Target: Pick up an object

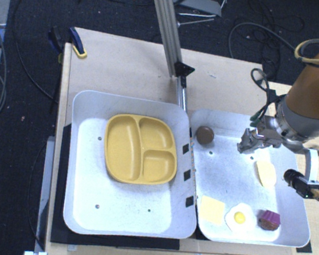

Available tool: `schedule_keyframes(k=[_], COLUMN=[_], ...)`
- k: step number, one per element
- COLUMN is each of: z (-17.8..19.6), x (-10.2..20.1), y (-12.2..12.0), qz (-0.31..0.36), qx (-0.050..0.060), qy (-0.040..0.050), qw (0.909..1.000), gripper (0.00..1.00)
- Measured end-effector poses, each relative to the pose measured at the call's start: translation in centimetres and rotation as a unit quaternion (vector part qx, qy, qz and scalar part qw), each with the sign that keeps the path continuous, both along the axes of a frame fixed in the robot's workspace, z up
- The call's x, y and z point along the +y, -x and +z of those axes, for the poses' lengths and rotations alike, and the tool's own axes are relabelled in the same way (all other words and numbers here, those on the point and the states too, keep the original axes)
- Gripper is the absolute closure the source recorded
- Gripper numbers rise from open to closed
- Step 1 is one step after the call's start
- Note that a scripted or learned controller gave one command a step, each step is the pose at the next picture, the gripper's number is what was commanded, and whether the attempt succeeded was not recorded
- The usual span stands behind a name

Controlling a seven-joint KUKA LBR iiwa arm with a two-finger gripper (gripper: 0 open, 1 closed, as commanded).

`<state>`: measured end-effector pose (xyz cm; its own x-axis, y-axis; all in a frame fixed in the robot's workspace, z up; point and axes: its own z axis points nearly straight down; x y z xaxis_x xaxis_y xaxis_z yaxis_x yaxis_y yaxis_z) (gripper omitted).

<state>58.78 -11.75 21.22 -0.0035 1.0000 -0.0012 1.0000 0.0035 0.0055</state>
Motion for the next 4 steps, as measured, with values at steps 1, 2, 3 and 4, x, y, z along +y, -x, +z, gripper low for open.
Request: schedule_keyframes(k=[1, 2, 3, 4], z=[4.5, 4.9, 4.5, 2.5], x=[-0.1, 5.0, 9.2, 14.5], y=[0.5, 1.5, 3.1, 4.2], qz=[0.000, 0.002, 0.002, 0.002], qx=[0.000, 0.003, 0.004, 0.004], qy=[0.0002, -0.0014, -0.0012, -0.0010], qw=[1.0000, 1.0000, 1.0000, 1.0000], gripper=[1.00, 1.00, 1.00, 1.00])
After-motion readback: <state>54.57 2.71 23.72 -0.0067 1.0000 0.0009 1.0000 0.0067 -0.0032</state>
